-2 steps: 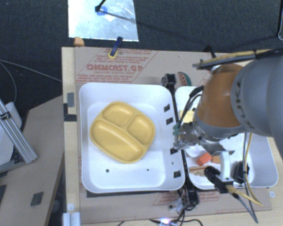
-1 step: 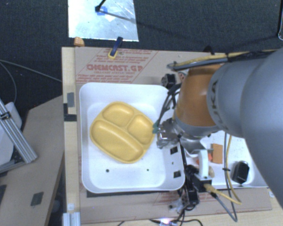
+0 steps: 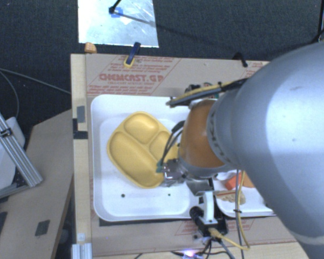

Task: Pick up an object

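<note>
The tool point(image 3: 170, 172) sits low in the left bin point(image 3: 100, 144), at the 4 o'clock edge of a yellow divided plate point(image 3: 137, 147); the big grey arm point(image 3: 281, 128) and its orange band point(image 3: 197, 136) cover most of it, so I cannot tell how it stands, nor whether it grips the plate's rim or only touches it. Dark cables point(image 3: 173, 136) loop past the wrist over the plate's right side.

The plate is smooth, glossy plastic with rounded compartments, lying tilted across the bin's middle. Bare white floor shows around it at 6, 9 and 12 o'clock, with the widest strip at 6 o'clock; the raised rim of the bin hems it in on every side.

At 3 o'clock, in the right bin point(image 3: 248, 208), an orange object point(image 3: 233, 181) peeks out beneath the arm. Both bins rest on a brown cardboard sheet point(image 3: 132, 77) with red print, laid on the tabletop point(image 3: 48, 161). At 12 o'clock, past the cardboard, a shiny foil-like square point(image 3: 116, 15) lies on dark carpet.
</note>
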Tool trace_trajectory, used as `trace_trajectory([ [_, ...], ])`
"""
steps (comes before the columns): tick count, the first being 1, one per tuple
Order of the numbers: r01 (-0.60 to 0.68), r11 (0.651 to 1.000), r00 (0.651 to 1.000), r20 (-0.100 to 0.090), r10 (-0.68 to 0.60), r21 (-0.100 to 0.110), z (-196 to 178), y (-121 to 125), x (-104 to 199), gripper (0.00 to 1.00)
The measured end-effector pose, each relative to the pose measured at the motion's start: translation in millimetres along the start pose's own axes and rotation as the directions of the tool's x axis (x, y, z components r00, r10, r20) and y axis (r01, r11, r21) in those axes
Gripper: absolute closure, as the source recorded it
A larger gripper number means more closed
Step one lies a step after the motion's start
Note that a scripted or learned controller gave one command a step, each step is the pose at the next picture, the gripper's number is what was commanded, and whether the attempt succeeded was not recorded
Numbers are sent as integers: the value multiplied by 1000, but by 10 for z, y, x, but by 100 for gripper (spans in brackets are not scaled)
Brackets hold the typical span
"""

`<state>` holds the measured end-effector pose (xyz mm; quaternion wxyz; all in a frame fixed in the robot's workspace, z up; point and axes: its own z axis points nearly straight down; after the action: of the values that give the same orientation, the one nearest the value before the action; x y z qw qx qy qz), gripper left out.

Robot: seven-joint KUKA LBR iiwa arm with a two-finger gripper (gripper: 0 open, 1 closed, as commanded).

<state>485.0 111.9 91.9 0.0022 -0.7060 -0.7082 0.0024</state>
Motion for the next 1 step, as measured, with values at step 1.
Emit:
trace_trajectory([
  [1, 3, 1000, 1000, -2, -3, -31, -1972, 1088, -26, 100],
])
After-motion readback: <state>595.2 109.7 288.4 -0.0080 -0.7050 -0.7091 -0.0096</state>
